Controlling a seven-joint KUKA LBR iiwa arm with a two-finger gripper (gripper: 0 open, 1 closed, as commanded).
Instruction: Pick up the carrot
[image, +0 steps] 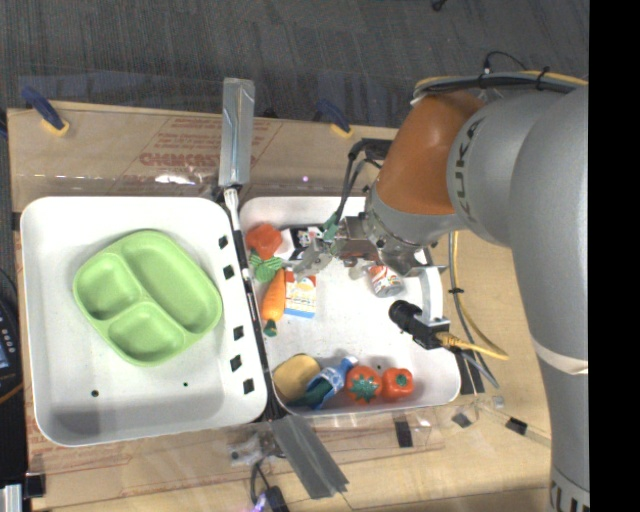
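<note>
Orange carrot (271, 298) lies by the right bin's (440, 392) left wall; whether the claw (322, 250) is open or closed, I cannot tell.

1. Two white bins on the table: left bin (60, 400), right bin (350, 330).
2. One green divided plate (147, 295), sitting in the left bin.
3. One carrot (271, 300) at the right bin's 9 o'clock edge.
4. Three tomatoes: one tomato (264, 240) at 11 o'clock, a second tomato (362, 383) and a third tomato (398, 381) side by side at 6 o'clock.
5. One small carton (301, 295) beside the carrot.
6. One yellowish lump (295, 375) at 7 o'clock.
7. One small can (384, 280).
</note>
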